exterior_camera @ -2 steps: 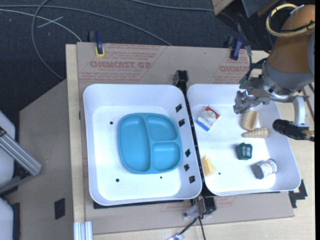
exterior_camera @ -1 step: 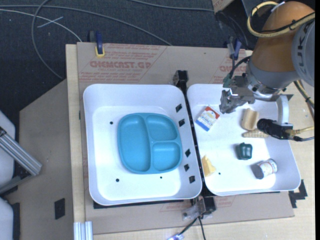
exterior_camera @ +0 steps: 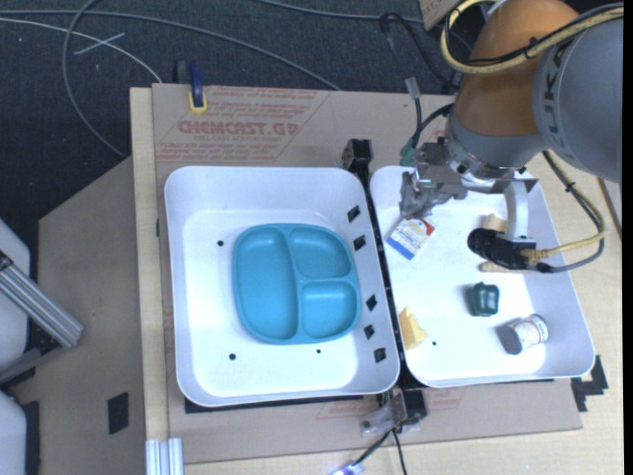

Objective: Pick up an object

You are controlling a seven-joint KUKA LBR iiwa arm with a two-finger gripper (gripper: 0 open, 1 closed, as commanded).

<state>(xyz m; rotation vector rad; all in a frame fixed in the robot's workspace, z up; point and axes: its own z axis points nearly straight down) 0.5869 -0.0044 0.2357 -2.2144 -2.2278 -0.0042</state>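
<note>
Red "CHEMCAST GP" on brown board (exterior_camera: 247,117), smaller lines around it (unreadable)

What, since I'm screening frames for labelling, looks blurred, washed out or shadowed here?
Camera view: lighting is soft and even, with faint shadows only; the left bin and right bin run bright, showing little surface texture; the card near the tool is slightly blurred, its print unreadable; the blue plate is crisp, without harsh glare.

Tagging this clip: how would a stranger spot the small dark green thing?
Start at the right-hand bin. In its near half sits the dark teal block, just up-left of the grey-and-white cylinder. Its neighbours are pale or yellow; it alone is dark green.
</note>
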